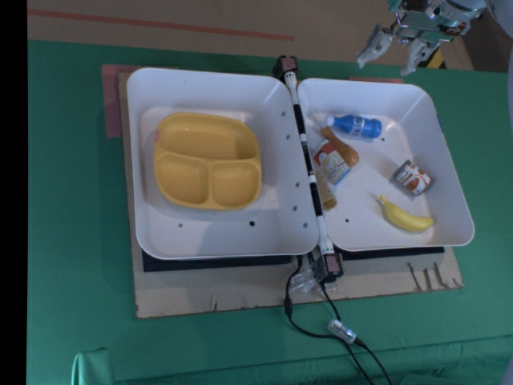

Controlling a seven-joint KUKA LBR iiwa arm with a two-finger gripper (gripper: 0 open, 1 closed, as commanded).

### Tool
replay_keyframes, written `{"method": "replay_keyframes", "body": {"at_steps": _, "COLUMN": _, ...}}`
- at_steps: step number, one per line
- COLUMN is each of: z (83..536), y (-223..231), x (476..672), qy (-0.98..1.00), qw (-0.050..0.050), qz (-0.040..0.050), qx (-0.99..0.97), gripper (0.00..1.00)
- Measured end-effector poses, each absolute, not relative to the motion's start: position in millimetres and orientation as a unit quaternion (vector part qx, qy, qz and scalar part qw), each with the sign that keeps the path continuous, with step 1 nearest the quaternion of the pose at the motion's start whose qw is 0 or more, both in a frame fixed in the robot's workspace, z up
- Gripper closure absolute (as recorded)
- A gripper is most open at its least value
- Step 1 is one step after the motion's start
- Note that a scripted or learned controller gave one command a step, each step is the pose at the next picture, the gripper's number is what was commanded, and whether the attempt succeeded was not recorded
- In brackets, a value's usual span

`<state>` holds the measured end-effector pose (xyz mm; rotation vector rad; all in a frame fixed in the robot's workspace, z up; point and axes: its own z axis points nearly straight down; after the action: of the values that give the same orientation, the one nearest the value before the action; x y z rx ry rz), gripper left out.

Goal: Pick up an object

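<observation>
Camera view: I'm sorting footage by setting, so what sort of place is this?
Probably a robotics lab bench for pick-up trials: two white bins on green matting, toy-like groceries such as a banana, and an end effector overhead.

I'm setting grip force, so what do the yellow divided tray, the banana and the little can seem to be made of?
The yellow divided plastic tray looks like moulded plastic: uniform colour, soft sheen, rounded compartments. The yellow banana looks smooth and evenly coloured, likely a plastic replica, though it could be real. The small labelled can seems metal with a printed wrap, judging by its pale rim.
</observation>
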<state>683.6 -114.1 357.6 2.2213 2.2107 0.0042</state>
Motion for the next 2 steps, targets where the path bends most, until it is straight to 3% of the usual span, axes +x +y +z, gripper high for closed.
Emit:
{"method": "replay_keyframes", "body": {"at_steps": 1, "z": 267, "y": -165, "x": 652.9, "qy": 0.704, "qw": 0.006, "qz": 0.0000, "qx": 0.710, "gripper": 0.00}}
{"method": "replay_keyframes", "body": {"at_steps": 2, "z": 194, "y": -145, "x": 626.6, "qy": 0.705, "qw": 0.007, "qz": 0.0026, "qx": 0.709, "gripper": 0.00}}
